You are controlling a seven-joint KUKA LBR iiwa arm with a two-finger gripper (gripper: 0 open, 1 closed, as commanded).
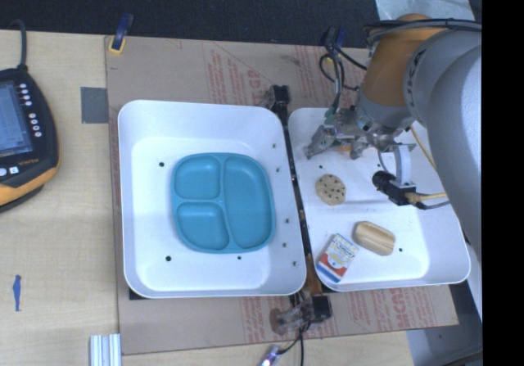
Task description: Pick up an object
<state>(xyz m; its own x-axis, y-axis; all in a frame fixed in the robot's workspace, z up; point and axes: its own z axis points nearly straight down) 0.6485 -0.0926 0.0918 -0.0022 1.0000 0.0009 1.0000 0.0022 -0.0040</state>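
Note:
In the right bin (442,262) lie a round tan cookie with dark dots (331,188), a tan bread roll (374,237) and a small white, red and blue carton (336,259). My gripper (334,143) hangs over the bin's far end, just above the cookie. Its fingers are spread apart and nothing sits between them. The grey arm with its orange band (401,61) covers the bin's far right corner.
The left bin (139,192) holds a blue three-compartment plate (222,201). A handheld controller (20,139) rests at the bench's left edge. Cables run along the arm near the right bin's far rim.

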